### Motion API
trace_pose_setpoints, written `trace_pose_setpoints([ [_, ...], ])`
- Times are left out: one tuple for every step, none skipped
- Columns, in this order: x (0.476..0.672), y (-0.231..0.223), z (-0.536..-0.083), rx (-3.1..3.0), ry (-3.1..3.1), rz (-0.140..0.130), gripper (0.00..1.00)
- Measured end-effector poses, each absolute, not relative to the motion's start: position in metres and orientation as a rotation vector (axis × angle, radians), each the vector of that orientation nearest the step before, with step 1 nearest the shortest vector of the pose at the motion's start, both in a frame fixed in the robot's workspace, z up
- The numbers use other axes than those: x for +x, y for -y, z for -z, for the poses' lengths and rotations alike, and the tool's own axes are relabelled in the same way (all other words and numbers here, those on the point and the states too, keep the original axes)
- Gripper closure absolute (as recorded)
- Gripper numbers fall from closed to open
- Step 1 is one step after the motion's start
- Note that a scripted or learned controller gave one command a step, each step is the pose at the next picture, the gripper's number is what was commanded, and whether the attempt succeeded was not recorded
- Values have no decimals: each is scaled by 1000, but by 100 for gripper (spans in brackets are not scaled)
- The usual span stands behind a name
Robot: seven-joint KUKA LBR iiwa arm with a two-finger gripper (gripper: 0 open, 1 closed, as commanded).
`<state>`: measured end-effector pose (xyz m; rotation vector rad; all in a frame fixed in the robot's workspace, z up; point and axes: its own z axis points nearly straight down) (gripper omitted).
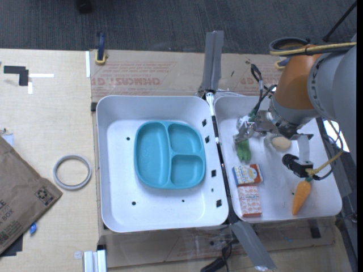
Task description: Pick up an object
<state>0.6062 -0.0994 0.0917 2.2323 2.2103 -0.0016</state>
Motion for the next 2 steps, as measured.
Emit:
trace_pose_setpoints([
  [607, 101, -102, 2238, -2204, 2, 100],
  [622, 32, -191, 2453, -1963, 3, 100],
])
